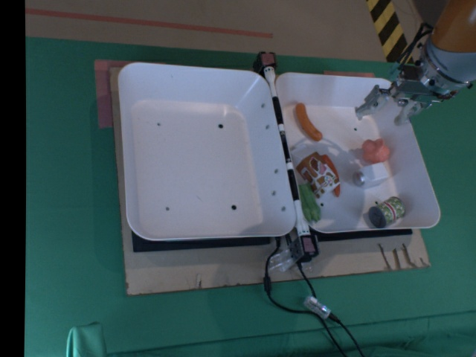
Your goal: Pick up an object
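The right bin (pixel 416 171) holds several objects. An orange sausage-shaped piece (pixel 308 122) lies near its far left. A salmon-pink lump (pixel 376 151) sits by a white block (pixel 375 173) and a small grey knob (pixel 358 178). A red and white carton (pixel 320 174) lies in the middle, a green piece (pixel 310 205) at its near left, and a small can (pixel 387 212) lies on its side at the near right. My gripper (pixel 383 113) hangs open above the bin's far right corner, above and apart from the pink lump, with nothing between its fingers.
The left bin (pixel 149 80) is bare white with a few small holes. A black and white divider bar (pixel 285 151) runs between the bins. Cables (pixel 312 303) trail off the cardboard's front edge onto the green mat.
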`<state>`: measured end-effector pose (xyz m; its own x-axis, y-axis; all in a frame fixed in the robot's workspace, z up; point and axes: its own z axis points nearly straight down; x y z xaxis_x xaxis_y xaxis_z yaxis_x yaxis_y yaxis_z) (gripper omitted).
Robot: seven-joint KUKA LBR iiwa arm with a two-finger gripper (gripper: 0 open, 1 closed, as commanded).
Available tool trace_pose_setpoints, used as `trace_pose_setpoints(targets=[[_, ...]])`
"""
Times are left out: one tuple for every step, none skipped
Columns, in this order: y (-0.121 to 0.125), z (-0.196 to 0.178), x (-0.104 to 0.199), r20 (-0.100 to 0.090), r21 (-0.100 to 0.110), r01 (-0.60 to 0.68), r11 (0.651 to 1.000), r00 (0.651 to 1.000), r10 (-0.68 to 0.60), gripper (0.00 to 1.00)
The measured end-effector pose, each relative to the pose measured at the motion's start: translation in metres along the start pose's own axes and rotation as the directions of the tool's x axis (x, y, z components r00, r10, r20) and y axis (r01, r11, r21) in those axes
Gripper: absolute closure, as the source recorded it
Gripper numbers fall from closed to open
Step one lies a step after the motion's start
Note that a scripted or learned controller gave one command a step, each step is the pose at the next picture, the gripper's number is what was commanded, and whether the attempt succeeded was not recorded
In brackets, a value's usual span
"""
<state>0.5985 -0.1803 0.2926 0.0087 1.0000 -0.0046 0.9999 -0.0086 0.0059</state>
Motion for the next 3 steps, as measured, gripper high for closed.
trace_pose_setpoints(targets=[[0.009,0.099,0.033,0.003,-0.007,0.0,1.0,1.0,0.0,0.0],[-0.04,0.104,0.039,0.006,-0.017,0.0,1.0,1.0,0.0,0.0],[-0.038,0.089,0.034,0.015,-0.03,-0.009,0.999,1.0,0.01,1.0]])
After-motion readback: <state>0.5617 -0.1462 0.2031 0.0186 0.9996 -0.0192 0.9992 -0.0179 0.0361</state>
